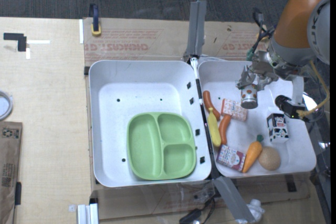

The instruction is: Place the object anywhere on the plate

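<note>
We see the plate [160,145] bare in the left bin [105,113]. The gripper [250,93] hangs over the right bin's [299,162] far edge, finger state unclear. Nothing placed yet.

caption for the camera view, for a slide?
Arm hovers its gripper over the right bin of toy food; green plate waits in the left bin.
</note>
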`<state>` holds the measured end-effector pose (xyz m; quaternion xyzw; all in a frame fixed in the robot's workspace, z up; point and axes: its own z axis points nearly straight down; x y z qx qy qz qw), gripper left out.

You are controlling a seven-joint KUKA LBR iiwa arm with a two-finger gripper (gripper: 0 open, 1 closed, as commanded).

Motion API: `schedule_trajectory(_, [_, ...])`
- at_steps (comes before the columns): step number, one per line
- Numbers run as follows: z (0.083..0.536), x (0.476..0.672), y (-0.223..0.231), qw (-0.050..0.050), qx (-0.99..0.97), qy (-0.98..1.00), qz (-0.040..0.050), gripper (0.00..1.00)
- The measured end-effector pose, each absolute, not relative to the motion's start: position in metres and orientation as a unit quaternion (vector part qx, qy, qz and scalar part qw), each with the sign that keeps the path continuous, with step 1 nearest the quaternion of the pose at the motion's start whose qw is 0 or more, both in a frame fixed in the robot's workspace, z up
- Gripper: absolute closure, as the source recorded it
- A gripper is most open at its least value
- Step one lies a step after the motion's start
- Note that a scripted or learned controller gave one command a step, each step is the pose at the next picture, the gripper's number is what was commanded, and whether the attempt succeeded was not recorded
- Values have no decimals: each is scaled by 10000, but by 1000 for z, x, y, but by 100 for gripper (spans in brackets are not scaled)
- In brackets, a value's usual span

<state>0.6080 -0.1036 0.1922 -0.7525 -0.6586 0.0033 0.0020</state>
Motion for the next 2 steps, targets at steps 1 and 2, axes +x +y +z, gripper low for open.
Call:
schedule_trajectory(1, [182,545,-138,27,-7683,-6400,32,100])
schedule_trajectory(2, [234,547,-159,16,-8288,-5595,35,100])
